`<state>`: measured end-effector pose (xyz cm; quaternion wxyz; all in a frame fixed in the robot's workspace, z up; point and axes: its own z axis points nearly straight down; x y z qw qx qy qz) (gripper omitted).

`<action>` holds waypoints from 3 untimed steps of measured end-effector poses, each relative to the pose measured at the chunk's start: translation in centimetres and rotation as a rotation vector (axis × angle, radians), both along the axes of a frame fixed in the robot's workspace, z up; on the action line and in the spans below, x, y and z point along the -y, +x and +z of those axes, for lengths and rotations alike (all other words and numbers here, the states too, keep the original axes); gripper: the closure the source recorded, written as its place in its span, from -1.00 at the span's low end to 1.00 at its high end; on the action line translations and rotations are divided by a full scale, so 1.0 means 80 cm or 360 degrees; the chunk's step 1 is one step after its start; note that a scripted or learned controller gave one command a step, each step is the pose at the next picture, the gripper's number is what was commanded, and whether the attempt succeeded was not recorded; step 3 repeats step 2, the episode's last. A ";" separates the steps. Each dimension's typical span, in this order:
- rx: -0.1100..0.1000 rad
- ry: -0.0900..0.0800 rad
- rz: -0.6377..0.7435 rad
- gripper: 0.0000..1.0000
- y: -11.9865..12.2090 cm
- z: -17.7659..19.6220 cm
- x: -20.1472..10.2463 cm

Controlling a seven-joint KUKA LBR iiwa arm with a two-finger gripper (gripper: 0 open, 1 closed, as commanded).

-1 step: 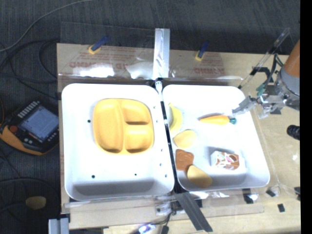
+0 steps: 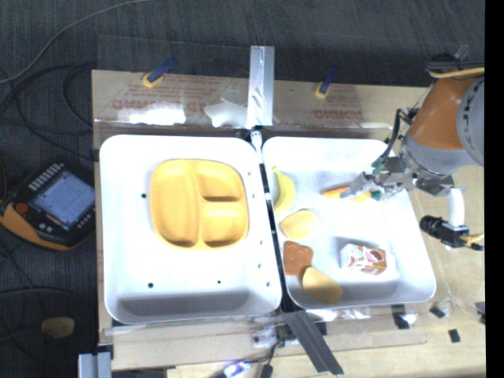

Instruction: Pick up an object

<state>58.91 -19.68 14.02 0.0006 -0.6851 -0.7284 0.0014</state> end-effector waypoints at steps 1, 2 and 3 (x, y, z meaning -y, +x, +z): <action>0.0000 -0.0001 0.0078 -1.00 0.012 -0.029 -0.033; 0.0002 0.0002 0.0249 -1.00 -0.071 -0.049 -0.020; 0.0002 0.0002 0.0249 -1.00 -0.071 -0.049 -0.020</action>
